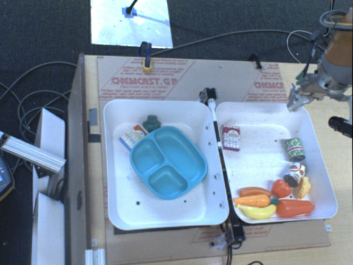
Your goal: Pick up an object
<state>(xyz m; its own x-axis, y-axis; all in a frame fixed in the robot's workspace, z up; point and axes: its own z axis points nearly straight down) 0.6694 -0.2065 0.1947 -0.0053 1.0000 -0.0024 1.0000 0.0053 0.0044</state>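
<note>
My gripper (294, 102) hangs at the far right corner of the right bin (259, 110), above its back rim, with nothing seen in it. In that bin lie a red box (230, 137) near the divider, a green can (294, 148) and a small brown-and-white can (294, 174) by the right wall. A cluster of toy food fills the front right: a red tomato (280, 188), a yellow piece (304, 187), a sausage (253, 192), a carrot (255, 201), a banana (257, 212) and a red pepper (295, 207).
The left bin (110, 148) holds a blue divided plate (168, 162), a small striped box (132, 137) and a dark green lump (151, 122) behind the plate. A black rod (216, 131) runs along the divider between the bins. Cables lie left of the bench.
</note>
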